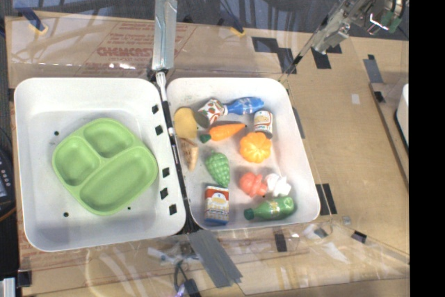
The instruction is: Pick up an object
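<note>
I hung above the bench's far right corner, my gripper point(295, 66) too small to tell open from closed; reaching down to the orange point(254, 147) came next, probably.

Two bins sat side by side on the bench point(348, 149), the left bin point(35, 219) holding a divided plate point(104, 165) near its centre. The right bin point(302, 170) held a bottle point(270, 208) and carton point(217, 204) along its front edge, an orange point(255, 147) at centre, and a carrot point(224, 131) behind it.
</note>
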Controlling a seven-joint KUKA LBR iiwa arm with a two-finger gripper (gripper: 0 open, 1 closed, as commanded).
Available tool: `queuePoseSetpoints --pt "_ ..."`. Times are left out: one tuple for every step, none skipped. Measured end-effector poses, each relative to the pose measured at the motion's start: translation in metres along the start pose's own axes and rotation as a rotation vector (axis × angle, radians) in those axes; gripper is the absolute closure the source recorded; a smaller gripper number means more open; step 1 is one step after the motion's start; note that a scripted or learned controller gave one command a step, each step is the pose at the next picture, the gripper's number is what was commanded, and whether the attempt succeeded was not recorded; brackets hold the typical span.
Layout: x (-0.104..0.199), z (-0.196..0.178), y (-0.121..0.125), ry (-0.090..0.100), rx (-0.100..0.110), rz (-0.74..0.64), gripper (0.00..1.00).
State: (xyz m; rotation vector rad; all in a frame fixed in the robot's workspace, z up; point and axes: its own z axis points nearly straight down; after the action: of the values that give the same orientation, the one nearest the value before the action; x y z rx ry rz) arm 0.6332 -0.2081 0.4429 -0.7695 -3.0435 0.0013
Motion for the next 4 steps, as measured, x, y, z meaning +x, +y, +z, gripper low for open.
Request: queuePoseSetpoints --pt "0.011 0.017 0.053 -0.002 0.000 0.285 1.00" --pt "0.012 -0.001 -0.010 -0.006 0.000 0.010 1.00" --pt "-0.002 -0.001 0.001 -0.009 0.000 -0.350 1.00" --pt "0.010 -0.001 -0.005 -0.004 0.000 -0.325 1.00"
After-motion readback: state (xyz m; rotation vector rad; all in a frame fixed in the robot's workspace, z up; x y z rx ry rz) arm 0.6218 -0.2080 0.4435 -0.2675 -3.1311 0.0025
